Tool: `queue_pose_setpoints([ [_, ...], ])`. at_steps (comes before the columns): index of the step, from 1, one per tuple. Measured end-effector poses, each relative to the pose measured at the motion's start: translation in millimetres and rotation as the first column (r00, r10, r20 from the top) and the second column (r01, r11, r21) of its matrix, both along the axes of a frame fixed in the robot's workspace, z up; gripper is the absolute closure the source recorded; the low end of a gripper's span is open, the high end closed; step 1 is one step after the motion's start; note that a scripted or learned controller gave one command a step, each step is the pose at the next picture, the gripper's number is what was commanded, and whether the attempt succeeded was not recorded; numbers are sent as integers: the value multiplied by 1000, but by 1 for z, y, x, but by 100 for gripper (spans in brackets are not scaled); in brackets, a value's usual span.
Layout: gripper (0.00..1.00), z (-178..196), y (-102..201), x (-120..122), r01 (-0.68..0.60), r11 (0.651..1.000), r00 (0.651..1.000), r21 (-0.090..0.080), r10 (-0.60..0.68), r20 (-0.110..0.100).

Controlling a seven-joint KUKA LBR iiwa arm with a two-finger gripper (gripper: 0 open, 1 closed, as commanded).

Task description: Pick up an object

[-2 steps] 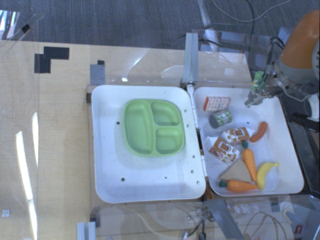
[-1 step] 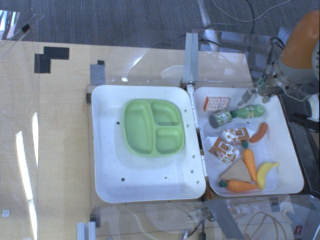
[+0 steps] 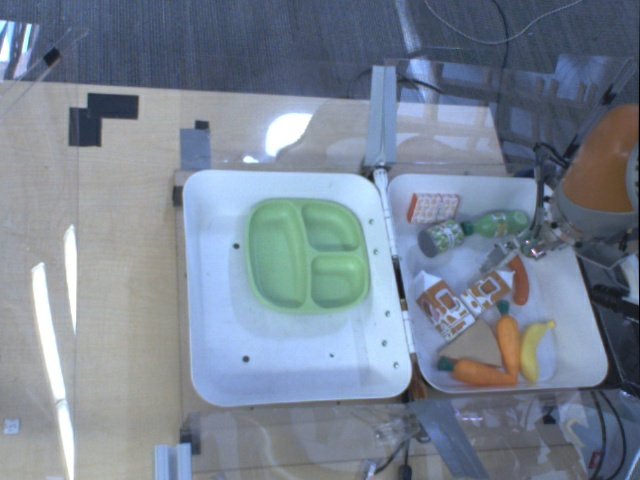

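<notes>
Camera view: smooth green compartment plate (image 3: 305,255); glossy banana (image 3: 535,349), tapered carrots (image 3: 483,372).

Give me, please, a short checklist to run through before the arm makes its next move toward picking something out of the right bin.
1. Gripper is over the right bin, low among the items: ok.
2. An object is seen between the fingers: not ok, none visible.
3. Finger opening: cannot tell, too small and blurred.
4. A target lies close: ok, a small red-orange piece and the green bottle are right beside the gripper.
5. Room around the target: not ok, the printed cartons, carrots and banana crowd the bin.
6. Green divided plate sits in the left bin, away from the arm: ok.
</notes>
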State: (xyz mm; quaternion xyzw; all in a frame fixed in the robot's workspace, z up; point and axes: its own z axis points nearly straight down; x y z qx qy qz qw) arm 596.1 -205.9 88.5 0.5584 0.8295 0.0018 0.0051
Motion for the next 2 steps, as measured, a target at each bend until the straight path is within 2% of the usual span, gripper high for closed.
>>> queue_pose_setpoints([
  [1, 100, 13, 1, 3, 0, 1000, 1000, 0, 0, 9],
  [2, 100, 115, 59, 47, 151, 988, 988, 3, -151, -1],
])
